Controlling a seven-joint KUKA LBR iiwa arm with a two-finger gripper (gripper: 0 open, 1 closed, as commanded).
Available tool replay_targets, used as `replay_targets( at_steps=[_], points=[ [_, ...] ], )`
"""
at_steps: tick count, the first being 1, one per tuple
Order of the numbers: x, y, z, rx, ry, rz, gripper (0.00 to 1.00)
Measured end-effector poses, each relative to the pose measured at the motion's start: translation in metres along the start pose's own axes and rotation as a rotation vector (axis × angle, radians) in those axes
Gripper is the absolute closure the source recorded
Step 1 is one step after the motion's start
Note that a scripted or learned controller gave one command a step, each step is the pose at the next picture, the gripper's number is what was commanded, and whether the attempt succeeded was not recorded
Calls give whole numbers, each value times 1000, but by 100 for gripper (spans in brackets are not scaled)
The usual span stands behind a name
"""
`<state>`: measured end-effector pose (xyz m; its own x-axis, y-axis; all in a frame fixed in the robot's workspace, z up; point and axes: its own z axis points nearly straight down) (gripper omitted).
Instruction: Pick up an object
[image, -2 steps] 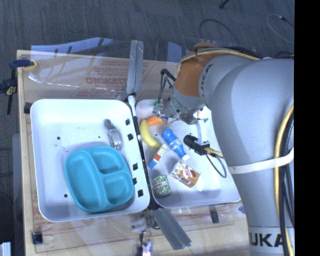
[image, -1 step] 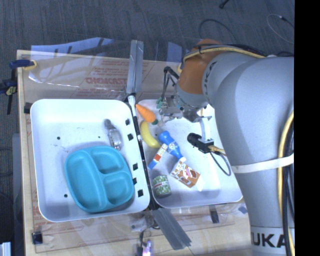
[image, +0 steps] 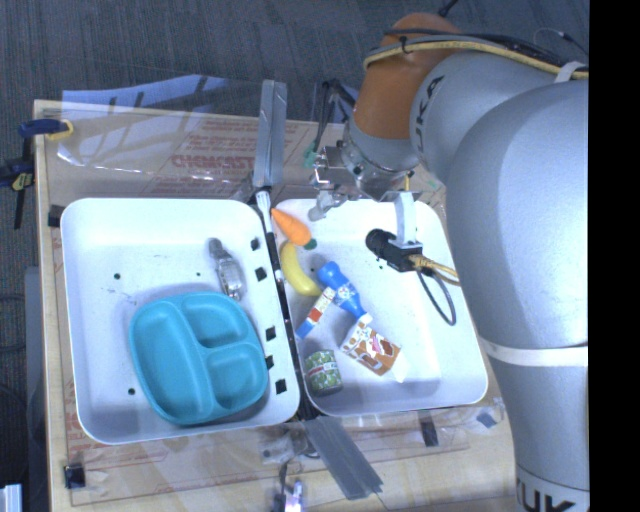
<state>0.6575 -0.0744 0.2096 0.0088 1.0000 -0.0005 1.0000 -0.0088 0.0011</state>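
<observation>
A: Left bin (image: 90, 330) contents?
B: Blue divided tray (image: 198, 357), metal piece (image: 227, 270).
A: Right bin (image: 455, 370)?
B: Carrot (image: 292, 226), banana (image: 294, 269), blue bottle (image: 330, 290), can (image: 322, 370), carton (image: 371, 347).
A: Gripper (image: 330, 195)?
B: Above the carrot; finger state cannot be told.

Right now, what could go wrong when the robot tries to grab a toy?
1. The carrot, banana and blue bottle lie packed together by the wall between the bins, so the gripper might bump one while reaching for another.
2. The carrot lies right against the right bin wall, which could block a finger.
3. The small carton lies tilted and might slip.
</observation>
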Motion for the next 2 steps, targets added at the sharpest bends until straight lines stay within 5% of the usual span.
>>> replay_targets(
  at_steps=[1,2],
  points=[
    [-33,-34,-50,1,-1,113,100],
    [-32,-34,-50,1,0,112,0]
  ],
)
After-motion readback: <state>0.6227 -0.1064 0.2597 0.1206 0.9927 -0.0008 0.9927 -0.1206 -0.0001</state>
